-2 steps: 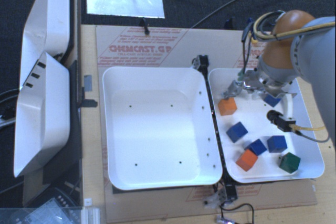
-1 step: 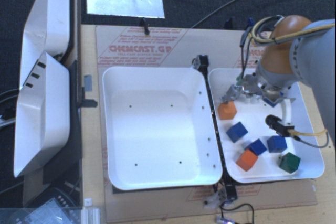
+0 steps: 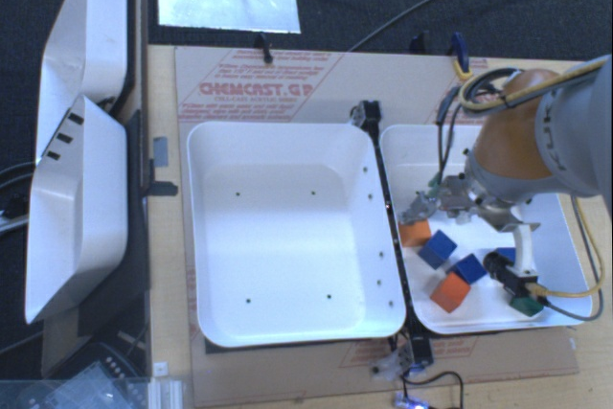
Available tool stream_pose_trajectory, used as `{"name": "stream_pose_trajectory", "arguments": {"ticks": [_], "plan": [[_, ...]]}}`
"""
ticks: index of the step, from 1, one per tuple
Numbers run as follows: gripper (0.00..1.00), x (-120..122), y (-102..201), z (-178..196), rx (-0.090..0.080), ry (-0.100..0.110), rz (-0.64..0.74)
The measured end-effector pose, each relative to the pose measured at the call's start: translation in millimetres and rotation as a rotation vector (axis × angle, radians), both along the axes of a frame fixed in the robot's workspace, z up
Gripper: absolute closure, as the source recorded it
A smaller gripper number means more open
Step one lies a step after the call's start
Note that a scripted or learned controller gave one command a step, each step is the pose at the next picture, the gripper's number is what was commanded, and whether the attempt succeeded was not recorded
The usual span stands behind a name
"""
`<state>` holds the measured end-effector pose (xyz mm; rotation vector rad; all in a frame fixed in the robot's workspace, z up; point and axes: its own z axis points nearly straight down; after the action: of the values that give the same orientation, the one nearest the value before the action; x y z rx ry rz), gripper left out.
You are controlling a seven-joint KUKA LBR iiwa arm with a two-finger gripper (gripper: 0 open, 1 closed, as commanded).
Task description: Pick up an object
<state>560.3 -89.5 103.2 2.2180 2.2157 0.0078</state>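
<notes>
End effector (image 3: 422, 206) sits low in the right bin (image 3: 565, 249), just above an orange block (image 3: 415, 232); finger state cannot be determined. Two blue blocks (image 3: 438, 249), a second orange block (image 3: 450, 291) and a green block (image 3: 526, 306) lie nearby. Left bin (image 3: 206, 206) adjoins.

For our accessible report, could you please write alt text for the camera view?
A grey arm reaches from the right into the right bin, its gripper low over orange and blue blocks clustered near the bin's left wall. The left bin sits alongside on the bench.
</notes>
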Motion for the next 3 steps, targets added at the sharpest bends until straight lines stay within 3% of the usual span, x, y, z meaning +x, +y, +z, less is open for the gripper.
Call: {"name": "stream_pose_trajectory", "arguments": {"ticks": [1, 2, 3], "plan": [[0.0, -51, 2, 4, 0.001, 0.004, 0.0], [0.0, -59, -16, -7, 0.002, 0.007, 0.004], [1.0, -59, -18, 4, 0.001, 0.006, 0.001]]}}
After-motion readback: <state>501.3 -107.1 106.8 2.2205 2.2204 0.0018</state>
